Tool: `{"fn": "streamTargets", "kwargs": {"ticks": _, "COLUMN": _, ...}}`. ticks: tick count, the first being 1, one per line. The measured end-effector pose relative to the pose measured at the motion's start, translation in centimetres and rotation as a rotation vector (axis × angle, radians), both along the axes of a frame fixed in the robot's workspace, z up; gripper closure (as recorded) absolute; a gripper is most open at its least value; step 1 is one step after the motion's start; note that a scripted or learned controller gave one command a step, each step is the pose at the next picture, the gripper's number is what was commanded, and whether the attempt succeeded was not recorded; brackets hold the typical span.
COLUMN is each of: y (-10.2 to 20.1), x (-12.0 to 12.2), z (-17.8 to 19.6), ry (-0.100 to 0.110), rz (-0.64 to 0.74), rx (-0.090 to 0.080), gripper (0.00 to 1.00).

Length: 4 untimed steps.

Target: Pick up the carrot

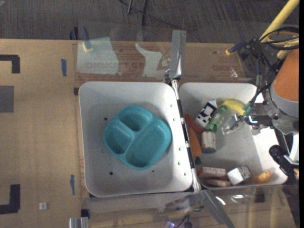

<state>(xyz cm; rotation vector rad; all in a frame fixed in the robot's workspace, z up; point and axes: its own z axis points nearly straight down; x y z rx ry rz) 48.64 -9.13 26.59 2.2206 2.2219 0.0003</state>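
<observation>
Carrot: lies against right bin's left wall, ungrasped. Gripper: hovers near green bottle; finger spread indiscernible. Step: approach. Next: shift left, descend over carrot.

A robotics lab: a plywood bench marked with black tape corners and blue tape tabs, two white bins fixed side by side, loose cables trailing across dark carpet.
</observation>
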Motion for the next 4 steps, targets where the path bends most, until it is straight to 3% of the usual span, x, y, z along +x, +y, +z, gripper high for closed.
{"fn": "streamTargets", "kwargs": {"ticks": 1, "y": -3.0, "x": 0.5, "z": -14.1, "ry": 0.001, "rz": 0.022, "rx": 0.001, "gripper": 0.0}}
{"fn": "streamTargets", "kwargs": {"ticks": 2, "y": -9.4, "x": 2.4, "z": -12.3, "ry": -0.002, "rz": 0.016, "rx": -0.001, "gripper": 0.0}}
{"fn": "streamTargets", "kwargs": {"ticks": 3, "y": -9.4, "x": 2.4, "z": -12.3, "ry": -0.001, "rz": 0.017, "rx": -0.001, "gripper": 0.0}}
{"fn": "streamTargets", "kwargs": {"ticks": 4, "y": -5.9, "x": 1.1, "z": -17.2, "ry": 0.002, "rz": -0.256, "rx": 0.001, "gripper": 0.0}}
